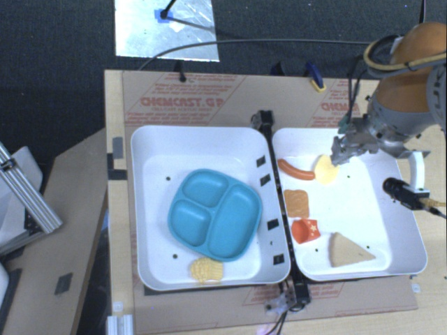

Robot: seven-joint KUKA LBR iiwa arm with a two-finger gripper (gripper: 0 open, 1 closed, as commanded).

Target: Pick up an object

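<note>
gripper over the yellow piece in your right bin

your gripper [340, 152] sits low at the back of the right bin [412, 250], its tip just beside the pale yellow round piece [325, 169], which lies touching the end of the orange sausage [296, 169]; that looks like the target, probably because it is the item nearest the arm's reach. you cannot tell from this angle how the gripper is set or whether it has hold of anything, as the wrist hides the tip. the rest lies spread along the bin's left side and front, an orange slab [297, 202], a red piece [305, 229] and a tan wedge [349, 251], apart enough to be taken singly. in the left bin [150, 159] a blue divided plate [214, 213] sits mid-bin with a yellow corn piece [207, 269] at its front edge.
</note>
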